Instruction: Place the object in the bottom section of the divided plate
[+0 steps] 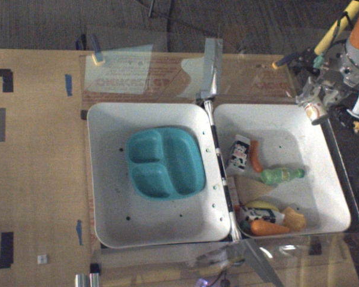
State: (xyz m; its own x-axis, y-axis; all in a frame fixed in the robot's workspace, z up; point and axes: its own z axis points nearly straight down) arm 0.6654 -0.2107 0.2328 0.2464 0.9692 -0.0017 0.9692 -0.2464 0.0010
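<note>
At the lower right of the frame an orange carrot (269,227) lies in the right bin (323,160), the teal divided plate (166,162) sits in the left bin (107,178), and the gripper (314,103) hangs at the upper right.

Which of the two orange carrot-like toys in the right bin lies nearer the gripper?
The small orange carrot beside the white milk carton, high in the right bin. It is nearer the gripper than the larger orange carrot at the bin's bottom edge.
</note>
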